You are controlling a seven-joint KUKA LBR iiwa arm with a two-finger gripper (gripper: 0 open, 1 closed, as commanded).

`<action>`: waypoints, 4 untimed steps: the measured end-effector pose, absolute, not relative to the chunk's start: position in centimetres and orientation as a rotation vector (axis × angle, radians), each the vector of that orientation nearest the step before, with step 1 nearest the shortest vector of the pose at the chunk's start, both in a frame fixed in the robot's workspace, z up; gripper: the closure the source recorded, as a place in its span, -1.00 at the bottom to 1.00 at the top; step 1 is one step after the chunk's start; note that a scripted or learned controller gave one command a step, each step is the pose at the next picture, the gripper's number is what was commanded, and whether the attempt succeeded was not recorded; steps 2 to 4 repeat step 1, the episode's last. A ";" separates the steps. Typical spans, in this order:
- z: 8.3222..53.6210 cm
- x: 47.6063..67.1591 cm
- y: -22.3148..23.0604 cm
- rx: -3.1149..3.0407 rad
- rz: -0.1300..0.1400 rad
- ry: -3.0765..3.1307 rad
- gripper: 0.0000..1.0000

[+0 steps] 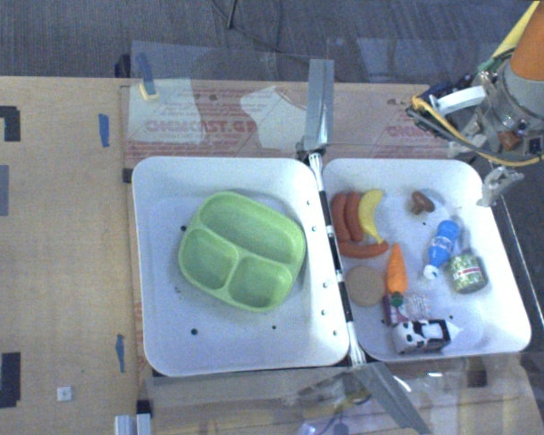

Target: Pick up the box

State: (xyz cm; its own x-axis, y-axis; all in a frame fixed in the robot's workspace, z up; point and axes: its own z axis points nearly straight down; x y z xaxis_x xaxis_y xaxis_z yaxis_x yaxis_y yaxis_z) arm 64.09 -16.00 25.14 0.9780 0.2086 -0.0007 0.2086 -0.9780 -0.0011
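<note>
The box (422, 334) is a small white carton with black patches, lying on its side near the front edge of the right bin (508, 320). A small red-capped item (394, 310) touches its left end. My gripper (493, 186) hangs over the far right corner of that bin, below the arm's orange band (533, 51) and a bundle of cables. It is well away from the box, toward the back and right. Nothing shows between its tips.
The right bin also holds two sausages (346, 217), a banana (372, 212), a brown lump (422, 202), a blue bottle (442, 246), a green jar (468, 273), a carrot (396, 270) and a tan disc (366, 285). A green divided plate (242, 251) lies in the left bin (154, 333).
</note>
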 end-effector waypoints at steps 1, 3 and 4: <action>10.7 64.1 -13.0 -3.122 0.005 -0.321 -1.00; 10.7 64.1 -13.0 -3.122 0.005 -0.321 -1.00; 10.7 64.1 -13.0 -3.122 0.005 -0.321 -1.00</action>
